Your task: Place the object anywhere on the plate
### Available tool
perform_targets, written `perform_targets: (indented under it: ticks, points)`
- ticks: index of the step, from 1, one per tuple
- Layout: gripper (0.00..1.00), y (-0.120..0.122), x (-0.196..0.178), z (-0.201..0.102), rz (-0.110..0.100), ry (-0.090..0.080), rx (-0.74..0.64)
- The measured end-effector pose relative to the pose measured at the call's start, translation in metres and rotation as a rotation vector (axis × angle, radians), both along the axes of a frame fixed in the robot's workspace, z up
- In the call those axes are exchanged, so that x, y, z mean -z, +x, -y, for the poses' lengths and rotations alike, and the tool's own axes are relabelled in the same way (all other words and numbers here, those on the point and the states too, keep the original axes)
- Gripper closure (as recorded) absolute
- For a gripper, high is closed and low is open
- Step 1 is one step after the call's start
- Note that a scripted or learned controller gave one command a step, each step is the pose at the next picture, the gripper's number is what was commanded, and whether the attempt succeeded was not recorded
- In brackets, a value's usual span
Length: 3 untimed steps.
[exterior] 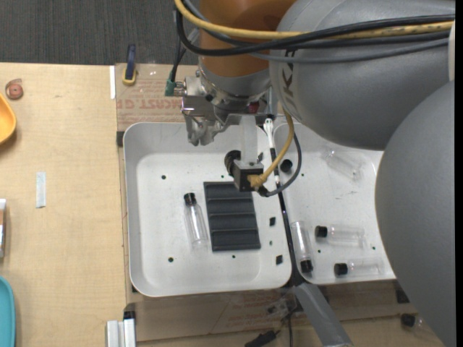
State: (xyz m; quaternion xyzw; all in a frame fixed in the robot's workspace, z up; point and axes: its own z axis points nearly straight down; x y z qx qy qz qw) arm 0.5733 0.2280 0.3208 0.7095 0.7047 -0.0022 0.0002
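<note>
White bin [155, 260]: vial [194, 223] beside black plate [233, 217]

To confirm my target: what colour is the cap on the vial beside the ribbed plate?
Black; the cap shows best in the camera view.

Clear glassy vial [194, 220], matt black ribbed plate [231, 216], glossy white bin [145, 215].

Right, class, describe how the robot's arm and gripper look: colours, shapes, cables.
The arm is bulky, smooth and rounded, in grey, with an orange band above the wrist. A yellow cable and black cables loop across it, and a small green plug sits by the wrist. The gripper is bare silvery metal, blocky and angular.
</note>
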Motion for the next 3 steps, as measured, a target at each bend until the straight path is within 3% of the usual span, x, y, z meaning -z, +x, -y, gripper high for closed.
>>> perform_targets:
  ticks: [1, 2, 3]
  points:
    - [0.0, 0.0, 0.0001, -0.0002, 0.0, 0.0, -0.001]
    - [1.0, 0.0003, -0.0074, 0.0003, -0.002, -0.004, -0.001]
    - [0.0, 0.0003, -0.0073, 0.0004, -0.003, -0.004, 0.0]
